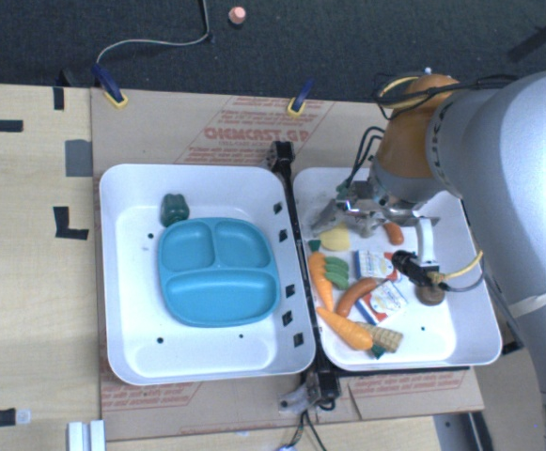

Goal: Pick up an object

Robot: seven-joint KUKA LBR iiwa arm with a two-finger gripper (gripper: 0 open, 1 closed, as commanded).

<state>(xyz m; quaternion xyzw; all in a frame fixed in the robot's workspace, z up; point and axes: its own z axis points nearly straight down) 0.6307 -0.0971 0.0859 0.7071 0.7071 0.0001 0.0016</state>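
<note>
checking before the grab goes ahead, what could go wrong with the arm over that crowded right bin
1. The toy foods lie packed together in the right white bin: the orange carrot, the red-orange sausage and the yellow lemon-like piece touch or nearly touch, so the gripper may nudge neighbours or catch two.
2. The gripper sits near the dividing wall, which a descent could clip.

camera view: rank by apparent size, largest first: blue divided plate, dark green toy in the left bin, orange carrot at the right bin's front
1. blue divided plate, by far the largest
2. orange carrot
3. dark green toy, smallest, though its gap to the carrot is modest
</note>
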